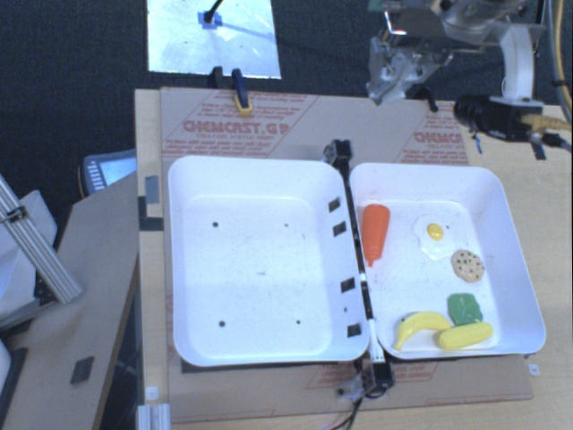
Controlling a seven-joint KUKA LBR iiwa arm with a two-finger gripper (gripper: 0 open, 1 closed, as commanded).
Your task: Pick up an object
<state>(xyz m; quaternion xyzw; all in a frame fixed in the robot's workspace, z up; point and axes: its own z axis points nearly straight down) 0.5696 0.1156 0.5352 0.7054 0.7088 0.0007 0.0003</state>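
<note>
Orange carrot (374, 232) lies by the right bin's (512, 213) left wall. A fried egg (434, 236) sits near the middle, a cookie (466, 264) just below it. Along the front edge lie a banana (418, 326), a green piece (464, 307) and a yellow piece (466, 334). The gripper (389, 83) hangs above the far edge, holding nothing.

The gripper (390, 86) hangs above the bench beyond the right bin's (515, 231) far edge. Inside that bin, a carrot (373, 231) lies by the left wall, a fried egg (434, 236) and cookie (466, 264) mid-bin, and a banana (419, 326), green piece (464, 306) and yellow piece (466, 334) along the near edge.
</note>
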